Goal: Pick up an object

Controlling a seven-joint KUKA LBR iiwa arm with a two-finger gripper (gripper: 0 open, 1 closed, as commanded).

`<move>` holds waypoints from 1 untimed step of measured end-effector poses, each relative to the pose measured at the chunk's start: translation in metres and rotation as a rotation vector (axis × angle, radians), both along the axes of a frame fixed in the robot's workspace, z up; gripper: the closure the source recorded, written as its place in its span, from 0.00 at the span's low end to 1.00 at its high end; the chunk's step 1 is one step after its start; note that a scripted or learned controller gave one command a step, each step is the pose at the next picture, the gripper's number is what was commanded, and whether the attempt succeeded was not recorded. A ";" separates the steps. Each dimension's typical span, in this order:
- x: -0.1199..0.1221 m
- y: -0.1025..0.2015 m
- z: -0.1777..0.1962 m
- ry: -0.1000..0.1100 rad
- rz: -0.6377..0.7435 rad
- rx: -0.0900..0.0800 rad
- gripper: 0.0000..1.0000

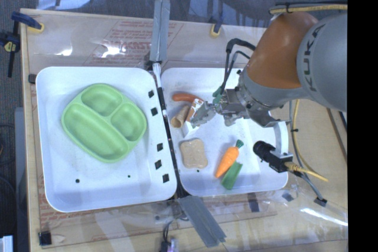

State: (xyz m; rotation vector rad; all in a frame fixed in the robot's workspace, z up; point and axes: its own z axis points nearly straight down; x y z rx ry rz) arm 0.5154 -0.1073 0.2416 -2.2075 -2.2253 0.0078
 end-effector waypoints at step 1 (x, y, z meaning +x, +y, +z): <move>-0.029 -0.082 -0.150 -0.006 -0.002 0.000 0.00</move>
